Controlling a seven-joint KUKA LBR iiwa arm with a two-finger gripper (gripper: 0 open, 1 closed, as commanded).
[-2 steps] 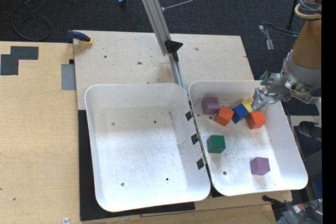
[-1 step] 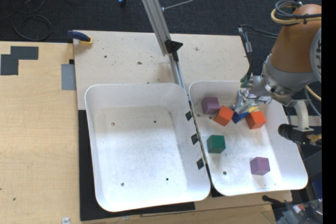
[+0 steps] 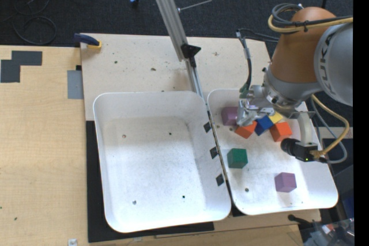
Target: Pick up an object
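My gripper (image 3: 249, 118) hangs low over the back of the right bin (image 3: 323, 196), right above a tight cluster of blocks. An orange block (image 3: 244, 131) lies just under its tip, with a blue block (image 3: 264, 125), a yellow block (image 3: 276, 118) and another orange block (image 3: 281, 131) crowded to the right. A purple block (image 3: 229, 116) sits just left of the gripper. Farther forward lie a green cube (image 3: 237, 158) and a second purple block (image 3: 285, 182). Nothing visibly sits between the fingers.
The left bin (image 3: 109, 181) adjoins the right one along a shared rim with black clips (image 3: 213, 152). A slanted aluminium bar (image 3: 173, 23) rises behind the bins. Cables and a black fitting (image 3: 300, 151) trail from the arm over the right bin's edge.
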